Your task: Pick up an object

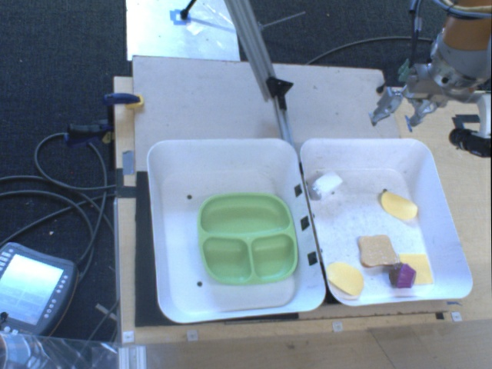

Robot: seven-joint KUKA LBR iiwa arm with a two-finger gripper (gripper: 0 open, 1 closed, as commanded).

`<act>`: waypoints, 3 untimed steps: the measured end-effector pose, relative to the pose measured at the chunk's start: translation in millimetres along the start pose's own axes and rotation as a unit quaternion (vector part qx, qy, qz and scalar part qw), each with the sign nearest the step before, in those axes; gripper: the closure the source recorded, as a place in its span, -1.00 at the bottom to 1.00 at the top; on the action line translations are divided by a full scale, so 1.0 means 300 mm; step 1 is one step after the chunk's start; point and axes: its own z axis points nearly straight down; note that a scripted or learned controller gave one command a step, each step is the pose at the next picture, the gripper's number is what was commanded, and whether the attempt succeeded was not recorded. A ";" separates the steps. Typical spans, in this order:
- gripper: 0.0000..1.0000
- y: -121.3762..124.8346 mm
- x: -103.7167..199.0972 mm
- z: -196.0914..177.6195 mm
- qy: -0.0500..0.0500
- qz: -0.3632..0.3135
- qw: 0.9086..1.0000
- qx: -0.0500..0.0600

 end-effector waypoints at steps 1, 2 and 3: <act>-1.00 0.000 -0.001 -0.001 0.000 0.000 1.000 0.000; -1.00 0.023 0.023 0.163 0.000 0.000 1.000 0.001; -1.00 0.020 0.047 0.312 0.000 0.000 1.000 0.001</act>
